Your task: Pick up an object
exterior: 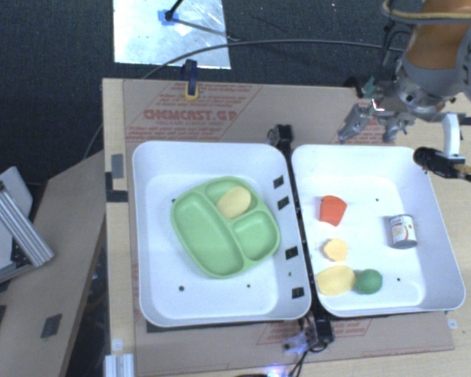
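Your hand (372,122) hung open and empty over the bin's (436,210) far rim; the cup (332,209) below it was your nearest, clearest pick.

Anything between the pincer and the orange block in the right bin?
Nothing visible. The pincer hangs above the right bin's far rim, and only bare bin floor lies between it and the orange block. The can stands off to the side.

Well off to the view's left of the gripper (374,122), a blue-and-yellow clamp (190,79) sits on the brown printed cardboard sheet (220,112), a shiny, perhaps foil, square sheet (169,20) beyond it, a ribbed aluminium rail (12,218) farthest away.
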### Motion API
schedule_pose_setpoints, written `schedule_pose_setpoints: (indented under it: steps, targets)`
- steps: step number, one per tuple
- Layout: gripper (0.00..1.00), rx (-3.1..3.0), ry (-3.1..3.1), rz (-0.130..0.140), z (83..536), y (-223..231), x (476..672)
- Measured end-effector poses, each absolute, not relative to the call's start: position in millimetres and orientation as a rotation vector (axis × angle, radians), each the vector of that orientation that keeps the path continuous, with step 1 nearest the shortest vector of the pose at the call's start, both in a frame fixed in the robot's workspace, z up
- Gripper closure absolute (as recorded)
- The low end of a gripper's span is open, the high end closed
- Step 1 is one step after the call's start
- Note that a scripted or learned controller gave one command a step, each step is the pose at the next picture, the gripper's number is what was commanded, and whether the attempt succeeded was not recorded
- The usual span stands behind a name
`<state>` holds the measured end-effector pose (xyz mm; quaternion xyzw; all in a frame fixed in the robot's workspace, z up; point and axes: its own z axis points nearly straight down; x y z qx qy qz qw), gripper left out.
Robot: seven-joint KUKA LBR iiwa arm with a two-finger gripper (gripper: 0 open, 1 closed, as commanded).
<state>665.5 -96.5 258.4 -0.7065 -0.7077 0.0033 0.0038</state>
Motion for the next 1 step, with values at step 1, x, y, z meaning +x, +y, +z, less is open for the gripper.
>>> schedule_pose_setpoints:
  steps: [1]
  targets:
    - [0.0, -2.219, -2.226, -0.001, 265.7, -96.3, 667.4]
